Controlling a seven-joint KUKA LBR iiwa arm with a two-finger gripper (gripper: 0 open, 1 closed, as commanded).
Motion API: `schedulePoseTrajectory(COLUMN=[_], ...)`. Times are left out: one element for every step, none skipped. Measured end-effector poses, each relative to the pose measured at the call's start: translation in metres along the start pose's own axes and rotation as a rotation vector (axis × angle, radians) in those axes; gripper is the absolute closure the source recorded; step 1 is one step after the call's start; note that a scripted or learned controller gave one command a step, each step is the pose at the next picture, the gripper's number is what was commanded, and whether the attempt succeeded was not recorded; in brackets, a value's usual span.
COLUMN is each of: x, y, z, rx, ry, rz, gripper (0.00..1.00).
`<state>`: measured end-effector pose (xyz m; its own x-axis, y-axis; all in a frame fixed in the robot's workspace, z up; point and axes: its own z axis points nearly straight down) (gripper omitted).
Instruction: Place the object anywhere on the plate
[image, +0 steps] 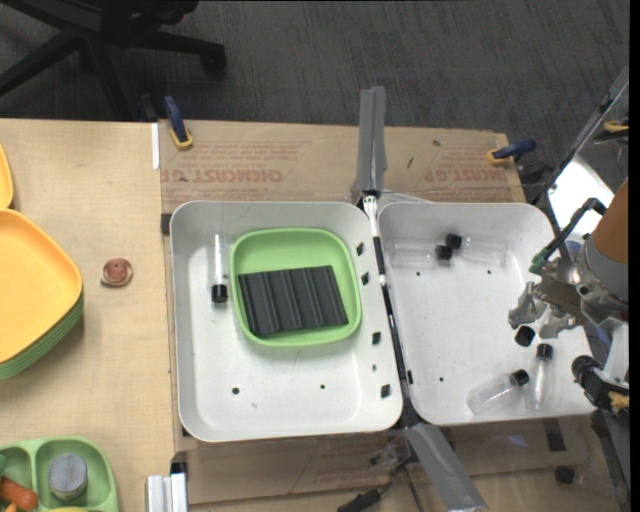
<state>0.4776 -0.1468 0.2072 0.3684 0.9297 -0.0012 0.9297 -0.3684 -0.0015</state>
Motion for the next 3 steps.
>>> schedulePoseTrajectory(x=[0.0,-0.063,-0.04], y=[0.0,0.024,0.016], z=[0.0,0.012,-0.003], rx=[0.0,0.002,0.002], ry=[0.0,-0.001,-0.001], rz=[0.0,0.13,0.281], gripper=[0.0,0.0,0.0])
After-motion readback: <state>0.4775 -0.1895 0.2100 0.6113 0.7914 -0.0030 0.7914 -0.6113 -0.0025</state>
